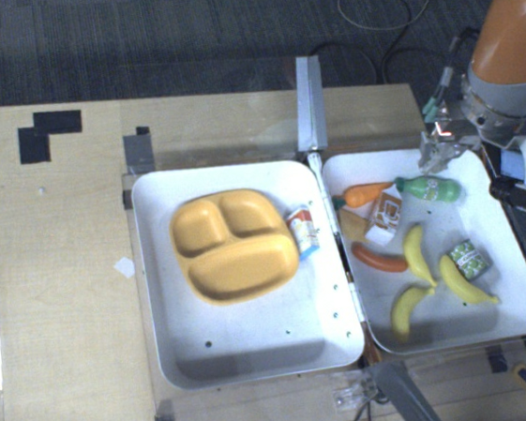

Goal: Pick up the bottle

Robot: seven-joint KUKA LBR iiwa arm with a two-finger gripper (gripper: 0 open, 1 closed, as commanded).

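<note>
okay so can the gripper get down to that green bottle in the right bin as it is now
Probably yes. The gripper hangs just above the green bottle, which lies on its side, uncovered. The carrot sits apart on its cap side.

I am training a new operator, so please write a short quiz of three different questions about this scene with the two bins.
1. True or false: the green bottle lies in the right bin.
2. Multiple choice: what lies beside the yellow divided plate in the left bin? A) a small can B) a banana C) a carrot
3. Fill in: the hand is above the right bin's far edge, near the bottle's ____ end.

Key
1. True; it lies on its side near the far edge.
2. A; the can touches the plate's right side.
3. Cap; nothing shows between the fingers.
</note>
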